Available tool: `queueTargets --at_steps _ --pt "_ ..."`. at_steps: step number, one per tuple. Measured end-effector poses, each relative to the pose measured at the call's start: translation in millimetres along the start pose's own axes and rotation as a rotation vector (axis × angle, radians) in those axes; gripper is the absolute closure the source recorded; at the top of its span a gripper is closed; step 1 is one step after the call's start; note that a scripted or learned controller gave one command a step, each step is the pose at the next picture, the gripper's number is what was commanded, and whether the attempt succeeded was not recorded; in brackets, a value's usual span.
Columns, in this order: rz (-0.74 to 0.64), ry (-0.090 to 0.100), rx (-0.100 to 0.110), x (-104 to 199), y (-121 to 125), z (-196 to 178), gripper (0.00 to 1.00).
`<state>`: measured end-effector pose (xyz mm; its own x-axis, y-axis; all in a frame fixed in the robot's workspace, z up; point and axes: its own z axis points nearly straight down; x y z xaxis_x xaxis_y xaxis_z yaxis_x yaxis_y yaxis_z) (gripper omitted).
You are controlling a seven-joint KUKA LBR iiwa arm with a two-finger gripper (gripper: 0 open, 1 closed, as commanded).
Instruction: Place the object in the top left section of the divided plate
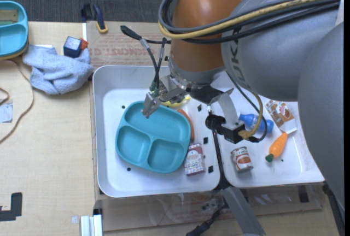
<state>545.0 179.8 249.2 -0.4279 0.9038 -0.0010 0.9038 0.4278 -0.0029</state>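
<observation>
The blue divided plate (152, 139) lies in the left bin (109, 120), with one large section at its upper left and two smaller ones along its lower right. My gripper (157, 99) hangs over the plate's upper edge, just above the large section. A yellow object (177, 100) shows right beside the gripper on its right, partly hidden by the wrist; I cannot tell whether it is held. An orange object (185, 115) peeks out behind the plate's right rim.
A small red and white carton (194, 160) leans against the plate's lower right. The right bin (306, 166) holds a can (241, 158), a carrot (278, 145), a blue bottle (256, 122) and a snack packet (280, 112). A grey cloth (57, 70) lies on the bench at left.
</observation>
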Motion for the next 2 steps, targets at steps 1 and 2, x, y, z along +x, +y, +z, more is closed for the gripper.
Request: queueTargets --at_steps 1,2 --pt "0.004 -0.001 0.002 -2.1 -0.1 -8.0 1.00" --pt "0.005 -0.001 0.003 -2.1 -0.1 -8.0 0.00"
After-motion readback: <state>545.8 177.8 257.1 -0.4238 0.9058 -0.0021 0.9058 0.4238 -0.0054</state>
